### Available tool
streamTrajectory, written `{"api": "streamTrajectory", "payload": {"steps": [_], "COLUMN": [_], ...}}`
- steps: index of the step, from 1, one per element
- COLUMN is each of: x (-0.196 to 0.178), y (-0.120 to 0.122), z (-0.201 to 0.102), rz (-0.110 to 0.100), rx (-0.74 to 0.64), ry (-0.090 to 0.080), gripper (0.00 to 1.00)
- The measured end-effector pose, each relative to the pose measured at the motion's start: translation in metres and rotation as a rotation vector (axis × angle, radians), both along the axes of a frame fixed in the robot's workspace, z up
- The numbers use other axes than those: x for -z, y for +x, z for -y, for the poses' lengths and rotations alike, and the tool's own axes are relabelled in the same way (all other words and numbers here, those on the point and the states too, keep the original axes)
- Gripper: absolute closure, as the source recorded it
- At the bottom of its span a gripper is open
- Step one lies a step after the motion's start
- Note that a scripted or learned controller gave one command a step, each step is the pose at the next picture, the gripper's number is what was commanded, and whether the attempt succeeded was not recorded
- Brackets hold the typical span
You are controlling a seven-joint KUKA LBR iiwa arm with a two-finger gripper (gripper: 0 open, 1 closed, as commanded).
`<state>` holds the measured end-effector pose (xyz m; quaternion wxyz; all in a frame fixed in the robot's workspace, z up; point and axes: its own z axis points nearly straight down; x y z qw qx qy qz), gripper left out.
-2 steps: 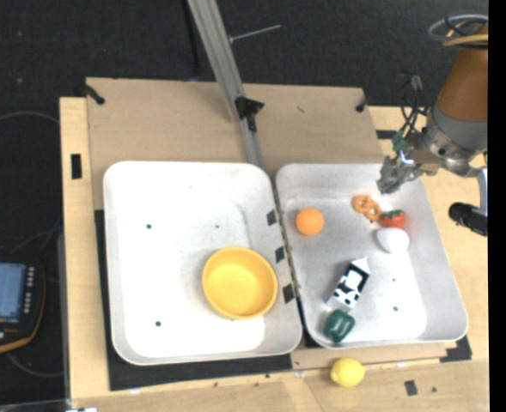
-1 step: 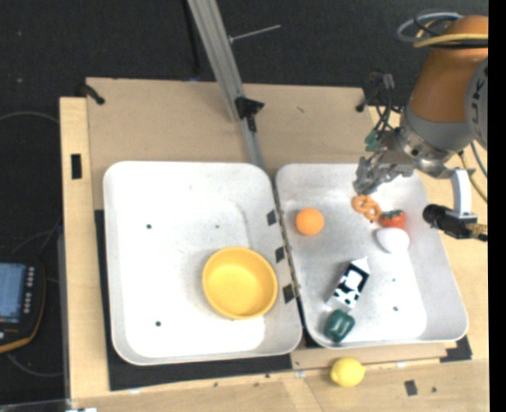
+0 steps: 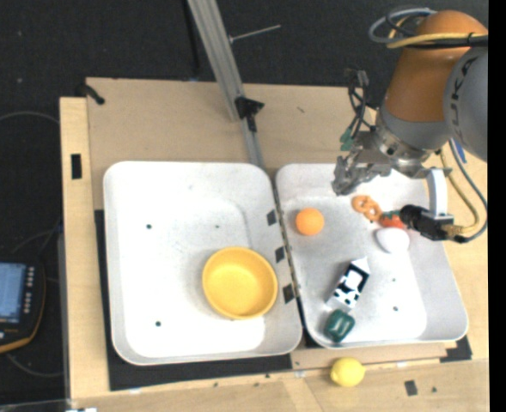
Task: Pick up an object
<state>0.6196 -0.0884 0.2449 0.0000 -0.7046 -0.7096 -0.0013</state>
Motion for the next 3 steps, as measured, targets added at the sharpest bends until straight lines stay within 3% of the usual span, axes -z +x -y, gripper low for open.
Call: {"api": "streamTrajectory", "payload": {"steps": [3], "x": [-0.009], "y": [-0.029], "z": [-0.167], "rz": [-0.003], "rx": [-0.002], "ry": [0.001], "gripper": [1.00]}}
